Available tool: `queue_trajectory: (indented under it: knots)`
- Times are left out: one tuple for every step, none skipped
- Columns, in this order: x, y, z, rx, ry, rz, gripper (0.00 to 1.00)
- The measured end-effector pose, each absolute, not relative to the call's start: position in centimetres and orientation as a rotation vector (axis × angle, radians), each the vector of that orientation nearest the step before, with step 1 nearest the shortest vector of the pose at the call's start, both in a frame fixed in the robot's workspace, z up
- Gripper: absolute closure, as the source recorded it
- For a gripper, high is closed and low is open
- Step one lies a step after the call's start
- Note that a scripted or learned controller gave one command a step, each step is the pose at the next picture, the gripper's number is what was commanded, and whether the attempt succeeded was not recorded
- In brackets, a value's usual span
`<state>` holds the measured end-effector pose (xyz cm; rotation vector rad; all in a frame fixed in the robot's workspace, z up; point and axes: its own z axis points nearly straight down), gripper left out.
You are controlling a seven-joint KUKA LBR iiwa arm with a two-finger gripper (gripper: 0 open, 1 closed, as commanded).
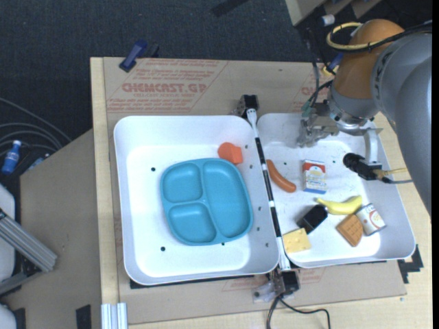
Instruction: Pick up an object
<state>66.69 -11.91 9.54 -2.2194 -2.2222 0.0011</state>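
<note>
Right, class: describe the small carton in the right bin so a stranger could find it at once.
Start at the right bin, the one the arm reaches over. Near its middle, right of the hot dog and just above the banana, lies the small carton. It is the only boxy item there with a red top and a white and blue face.

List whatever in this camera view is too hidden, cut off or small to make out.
- Gripper: blurred and under the wrist, so its finger state cannot be told in the camera view.
- Small carton: label print too small to read.
- Small can: label too small to read.
- Arm: cut off by the right edge.
- Black block: partly overlapped by the banana; its full shape is unclear.
</note>
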Motion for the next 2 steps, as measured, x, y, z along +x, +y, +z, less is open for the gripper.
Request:
queue_trajectory:
  knots:
    - [66.7, -11.9, 9.5, -2.219, -2.222, 0.002, 0.00]
    - [66.7, -11.9, 10.6, -2.220, -2.223, 0.000, 1.00]
